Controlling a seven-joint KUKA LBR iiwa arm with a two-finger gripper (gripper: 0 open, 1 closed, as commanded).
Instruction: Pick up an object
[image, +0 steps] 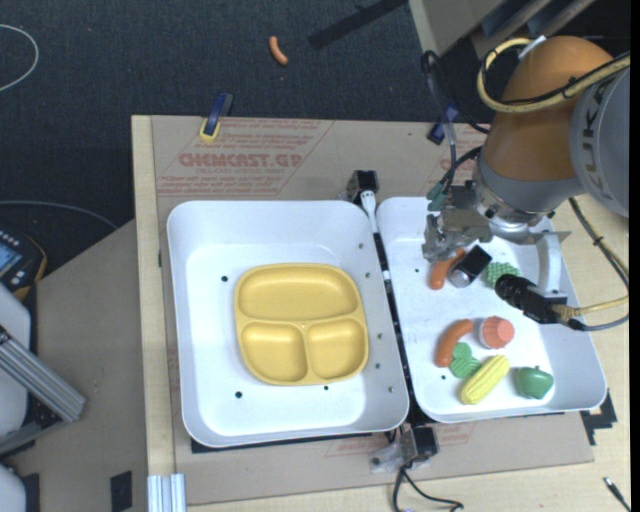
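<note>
Zero lifts done yet. Hovering low with the gripper over the orange toy in the right bin, right of centre. Cannot tell whether spread or pressed together.

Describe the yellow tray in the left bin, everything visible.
The yellow tray is a rounded-rectangle plate that looks like smooth moulded plastic, with three compartments: one wide one along the far side and two smaller ones nearer the camera. It lies flat, right side up, near the middle of the left bin. Nothing is in it, and the tool is over the other bin.
</note>
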